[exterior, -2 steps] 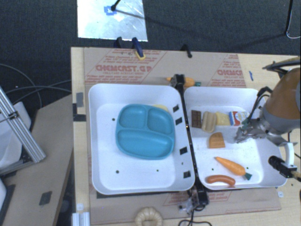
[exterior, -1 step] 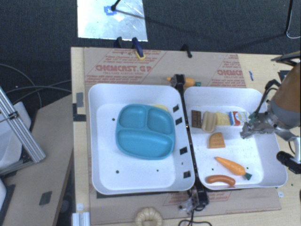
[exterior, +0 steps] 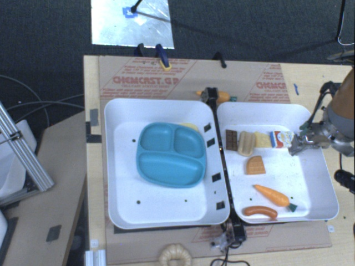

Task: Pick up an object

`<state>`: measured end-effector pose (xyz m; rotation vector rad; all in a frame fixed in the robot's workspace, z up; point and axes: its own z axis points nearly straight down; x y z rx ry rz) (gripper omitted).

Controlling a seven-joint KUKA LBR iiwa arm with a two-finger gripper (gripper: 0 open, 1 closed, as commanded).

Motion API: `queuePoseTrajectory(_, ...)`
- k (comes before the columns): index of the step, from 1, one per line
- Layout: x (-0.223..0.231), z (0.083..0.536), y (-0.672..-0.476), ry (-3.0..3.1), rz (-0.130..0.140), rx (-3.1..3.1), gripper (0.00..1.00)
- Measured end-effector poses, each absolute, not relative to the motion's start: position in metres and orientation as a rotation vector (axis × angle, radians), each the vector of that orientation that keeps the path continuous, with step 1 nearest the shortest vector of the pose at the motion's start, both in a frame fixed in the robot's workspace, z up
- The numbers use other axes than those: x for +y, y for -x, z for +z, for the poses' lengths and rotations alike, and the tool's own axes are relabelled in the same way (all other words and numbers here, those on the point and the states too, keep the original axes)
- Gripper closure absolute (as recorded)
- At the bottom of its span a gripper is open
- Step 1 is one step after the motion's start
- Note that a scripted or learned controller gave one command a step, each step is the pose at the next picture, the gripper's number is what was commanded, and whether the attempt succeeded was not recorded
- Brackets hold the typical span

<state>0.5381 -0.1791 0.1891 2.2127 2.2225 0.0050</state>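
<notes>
Hovering over the right bin [exterior: 319,165], the arm reaches in from the right, its jaws [exterior: 298,144] low near that bin's upper right part, just beside a small packet [exterior: 280,138] with red, white and blue print. Whether the jaws are open or closed cannot be told from this slanted view; the metal tip is small and blurred, and nothing is plainly seen between its parts, so no hold is claimed. Right bin contents, left to right along the upper row: a dark brown bar [exterior: 231,140], a pale tan piece [exterior: 246,143], a yellow wedge [exterior: 262,140], then the packet. Below these, a small orange-brown cracker [exterior: 255,165]; lower still a toy carrot [exterior: 272,195] lying at a slant, and a sausage [exterior: 260,211] close to the near wall. Left bin [exterior: 119,148] carries a blue divided plate [exterior: 171,154], with a yellowish thing [exterior: 190,127] peeking out behind its far rim. Judgement: this is the approach step, with the packet the likeliest target since it lies closest to the tip. Next move would call for settling squarely over the packet, straight descent, and a close across its narrow side. Risk: the packet looks flat and thin, and sits close against the yellow wedge, so a closing pinch could slide off it or nudge the neighbour instead.
</notes>
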Motion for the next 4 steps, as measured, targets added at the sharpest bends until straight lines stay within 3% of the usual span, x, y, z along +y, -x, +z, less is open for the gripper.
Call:
queuePoseTrajectory(1,-0.179,0.227,-0.54,-2.212,0.005,2.223,1.0)
queuePoseTrajectory(4,-0.021,0.217,-0.612,-2.208,0.007,2.233,1.0)
